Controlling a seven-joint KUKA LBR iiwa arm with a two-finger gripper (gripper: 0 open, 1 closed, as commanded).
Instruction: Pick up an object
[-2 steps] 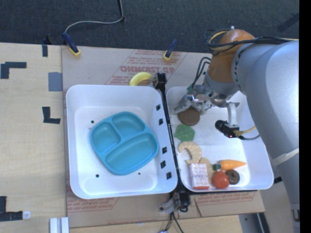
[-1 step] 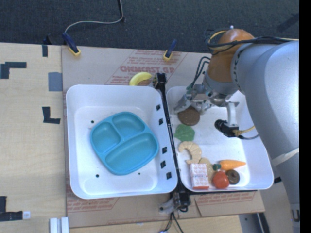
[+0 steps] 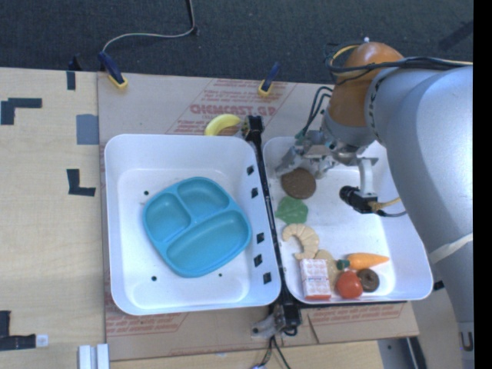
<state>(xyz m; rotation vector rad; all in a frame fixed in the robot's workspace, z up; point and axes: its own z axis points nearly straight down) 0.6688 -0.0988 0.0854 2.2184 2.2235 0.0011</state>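
Hand (image 3: 307, 158) low over right bin (image 3: 400, 244), near its far-left corner; finger state cannot tell. Brown disc (image 3: 298, 183) just beneath. Centre your hand over disc, descend straight, avoid green piece (image 3: 292, 211) beside it.

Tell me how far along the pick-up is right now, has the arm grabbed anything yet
Nothing looks lifted yet. The gripper is down in the right bin, just above the brown round cookie, which lies on the bin floor. The green piece, croissant, carrot and tomato lie untouched. Still to do: close on an object and raise it. The left bin holds the blue tray.
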